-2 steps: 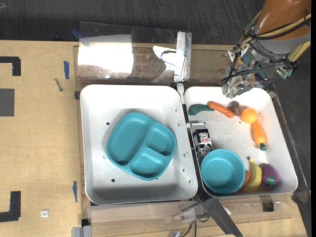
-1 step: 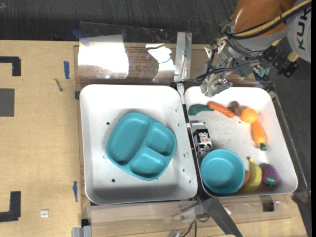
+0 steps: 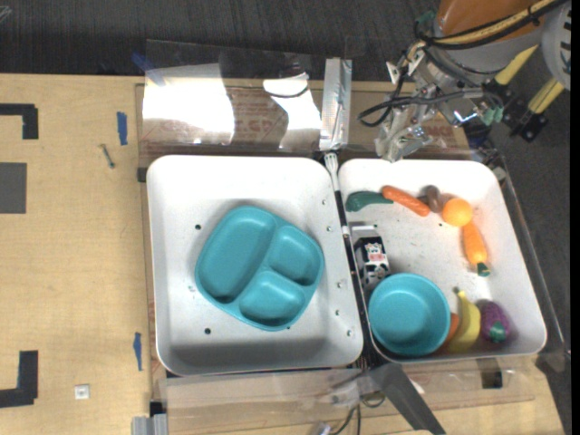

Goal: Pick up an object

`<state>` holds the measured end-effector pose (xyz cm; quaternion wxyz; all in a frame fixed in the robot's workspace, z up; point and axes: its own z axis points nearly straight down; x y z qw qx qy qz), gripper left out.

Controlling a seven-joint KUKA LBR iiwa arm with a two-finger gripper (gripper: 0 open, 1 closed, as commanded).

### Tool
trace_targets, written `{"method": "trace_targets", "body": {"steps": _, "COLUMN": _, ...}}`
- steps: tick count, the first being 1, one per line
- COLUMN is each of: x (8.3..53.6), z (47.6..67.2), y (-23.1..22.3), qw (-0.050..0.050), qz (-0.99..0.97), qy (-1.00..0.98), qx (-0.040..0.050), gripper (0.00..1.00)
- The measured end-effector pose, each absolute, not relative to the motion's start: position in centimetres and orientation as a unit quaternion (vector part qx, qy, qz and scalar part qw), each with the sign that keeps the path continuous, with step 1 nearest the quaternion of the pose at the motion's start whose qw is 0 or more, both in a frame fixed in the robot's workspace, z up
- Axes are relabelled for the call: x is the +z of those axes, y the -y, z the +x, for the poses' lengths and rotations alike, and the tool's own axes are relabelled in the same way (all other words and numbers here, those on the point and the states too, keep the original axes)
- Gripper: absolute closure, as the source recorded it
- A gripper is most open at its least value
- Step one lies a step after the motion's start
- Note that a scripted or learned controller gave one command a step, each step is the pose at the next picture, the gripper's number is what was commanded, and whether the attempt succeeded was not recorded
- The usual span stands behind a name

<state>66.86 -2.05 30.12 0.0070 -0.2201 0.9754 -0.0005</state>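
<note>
The right bin (image 3: 507,243) holds a teal bowl (image 3: 408,313), an orange carrot (image 3: 405,200), a second carrot (image 3: 474,246), an orange fruit (image 3: 457,211), a small brown piece (image 3: 430,193), a dark teal piece (image 3: 362,200), a banana (image 3: 468,320), a purple piece (image 3: 494,322) and a small black-and-white block (image 3: 372,254). My gripper (image 3: 403,139) hangs above the bin's far rim, behind the carrot and apart from all objects. Nothing is visible between its fingers.
The left bin (image 3: 172,188) holds a teal divided plate (image 3: 260,265). A shiny clear sheet (image 3: 227,107) lies behind the left bin, with a metal strip (image 3: 335,102) beside it. Cables hang off the wrist at upper right.
</note>
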Motion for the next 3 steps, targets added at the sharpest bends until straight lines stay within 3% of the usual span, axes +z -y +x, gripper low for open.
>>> {"method": "trace_targets", "body": {"steps": 2, "x": 26.5, "z": 66.8, "y": 3.3, "qw": 0.003, "qz": -0.438, "qy": -0.899, "qx": 0.0002, "gripper": 1.0}}
{"method": "trace_targets", "body": {"steps": 3, "x": 28.0, "z": 67.0, "y": 3.2, "qw": 0.009, "qz": -0.437, "qy": -0.899, "qx": -0.0014, "gripper": 1.0}}
